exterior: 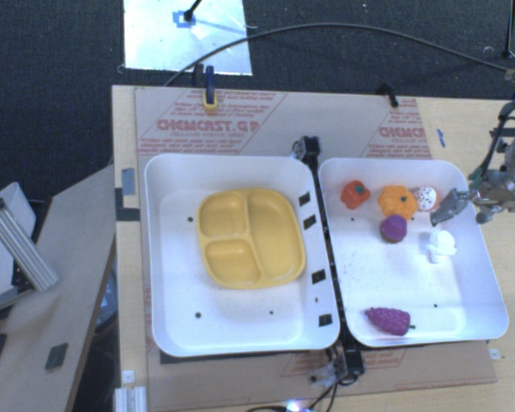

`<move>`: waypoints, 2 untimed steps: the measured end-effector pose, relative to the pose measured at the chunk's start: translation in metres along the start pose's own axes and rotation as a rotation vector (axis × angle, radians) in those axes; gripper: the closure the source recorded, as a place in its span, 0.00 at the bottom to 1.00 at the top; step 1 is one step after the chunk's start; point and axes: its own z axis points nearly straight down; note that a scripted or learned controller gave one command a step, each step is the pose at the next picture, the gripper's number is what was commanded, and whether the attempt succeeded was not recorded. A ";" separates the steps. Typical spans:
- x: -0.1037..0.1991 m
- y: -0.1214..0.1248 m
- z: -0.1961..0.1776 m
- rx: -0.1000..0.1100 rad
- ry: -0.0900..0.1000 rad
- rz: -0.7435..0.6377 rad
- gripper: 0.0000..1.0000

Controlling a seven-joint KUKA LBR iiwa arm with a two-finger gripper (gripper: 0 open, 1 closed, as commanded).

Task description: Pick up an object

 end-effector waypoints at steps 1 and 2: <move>0.001 0.003 -0.007 -0.012 -0.003 -0.004 0.00; 0.003 0.011 0.038 -0.010 -0.002 -0.004 0.00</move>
